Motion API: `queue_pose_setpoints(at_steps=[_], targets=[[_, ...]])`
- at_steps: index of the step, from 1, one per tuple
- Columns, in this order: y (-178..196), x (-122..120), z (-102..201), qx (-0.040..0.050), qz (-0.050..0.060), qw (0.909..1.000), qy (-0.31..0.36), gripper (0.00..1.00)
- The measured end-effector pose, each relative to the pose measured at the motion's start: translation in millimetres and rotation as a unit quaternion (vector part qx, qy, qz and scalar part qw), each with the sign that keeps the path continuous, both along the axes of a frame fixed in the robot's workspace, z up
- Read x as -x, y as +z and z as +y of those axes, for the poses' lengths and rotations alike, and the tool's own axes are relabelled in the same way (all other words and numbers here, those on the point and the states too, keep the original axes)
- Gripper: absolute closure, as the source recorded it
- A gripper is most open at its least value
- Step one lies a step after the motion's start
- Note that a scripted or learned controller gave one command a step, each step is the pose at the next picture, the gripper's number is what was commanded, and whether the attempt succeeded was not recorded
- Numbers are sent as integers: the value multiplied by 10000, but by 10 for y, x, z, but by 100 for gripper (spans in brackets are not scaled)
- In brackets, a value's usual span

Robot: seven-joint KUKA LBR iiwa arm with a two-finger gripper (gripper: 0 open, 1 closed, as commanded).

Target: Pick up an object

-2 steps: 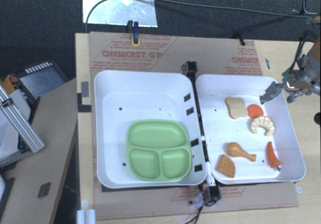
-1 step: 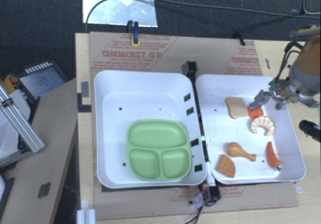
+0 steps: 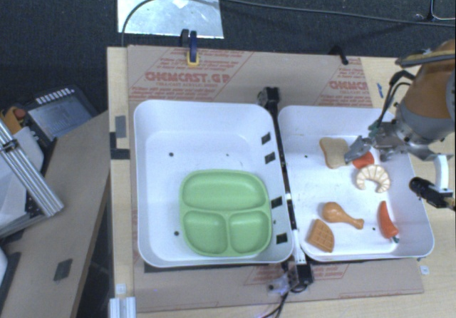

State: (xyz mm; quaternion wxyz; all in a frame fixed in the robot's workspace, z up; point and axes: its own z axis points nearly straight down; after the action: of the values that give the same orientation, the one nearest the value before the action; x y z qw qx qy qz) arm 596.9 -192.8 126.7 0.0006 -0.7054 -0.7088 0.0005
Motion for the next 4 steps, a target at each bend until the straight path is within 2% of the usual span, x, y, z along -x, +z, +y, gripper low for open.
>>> queue_pose_setpoints(at_steps=[1,3,4], targets=[[143,-15,-7,11,-31,10000,6,100],[1343,-29,-27,14,-48,10000,2,100],[1405,101,527,-7,-22,10000,23,100]])
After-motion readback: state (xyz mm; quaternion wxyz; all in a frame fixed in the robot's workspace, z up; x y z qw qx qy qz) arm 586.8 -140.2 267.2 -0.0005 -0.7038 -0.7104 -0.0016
